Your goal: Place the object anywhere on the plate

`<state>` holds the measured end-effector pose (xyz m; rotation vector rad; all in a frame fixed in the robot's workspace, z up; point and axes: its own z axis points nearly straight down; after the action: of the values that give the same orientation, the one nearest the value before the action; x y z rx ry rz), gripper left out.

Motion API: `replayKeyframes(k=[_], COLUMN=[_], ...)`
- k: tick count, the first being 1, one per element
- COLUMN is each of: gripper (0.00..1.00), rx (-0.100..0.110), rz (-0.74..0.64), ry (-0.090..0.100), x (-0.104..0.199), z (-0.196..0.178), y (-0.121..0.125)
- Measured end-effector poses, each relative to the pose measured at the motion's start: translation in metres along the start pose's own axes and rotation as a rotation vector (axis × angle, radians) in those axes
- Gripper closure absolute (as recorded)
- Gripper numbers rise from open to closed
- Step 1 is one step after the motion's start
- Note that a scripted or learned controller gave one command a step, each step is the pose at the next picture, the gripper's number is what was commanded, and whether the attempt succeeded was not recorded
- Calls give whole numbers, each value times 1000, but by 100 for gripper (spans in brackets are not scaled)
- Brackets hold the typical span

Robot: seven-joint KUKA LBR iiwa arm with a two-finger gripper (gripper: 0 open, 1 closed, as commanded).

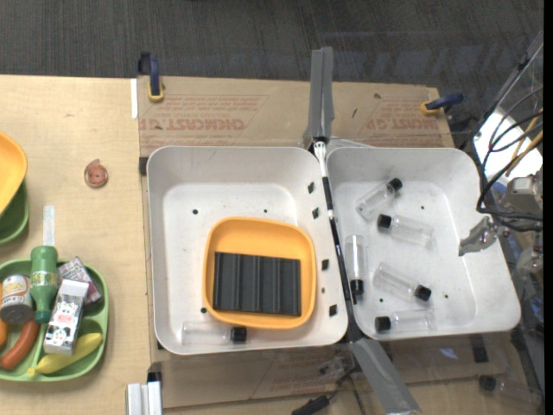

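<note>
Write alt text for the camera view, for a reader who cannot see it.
Two shallow white bins sit side by side on a bench: the left bin holds an orange plate carrying a black ridged block, with one clear vial lying beside the plate. The right bin holds several scattered clear vials with black caps, and the gripper sits at its right edge.

Yellow bowl (9, 175) cut by left edge; pincer (477, 239) fingers indistinct.

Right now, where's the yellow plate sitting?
In the camera view, the yellow plate lies in the left bin, toward its lower right, with a black ridged block on it and a clear vial just below.
</note>
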<state>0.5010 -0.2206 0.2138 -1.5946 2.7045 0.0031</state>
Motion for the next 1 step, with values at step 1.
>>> replayKeyframes(k=[1], gripper=[0], rx=[0], rz=[-268], ry=[0], x=[8], z=[24], y=[14])
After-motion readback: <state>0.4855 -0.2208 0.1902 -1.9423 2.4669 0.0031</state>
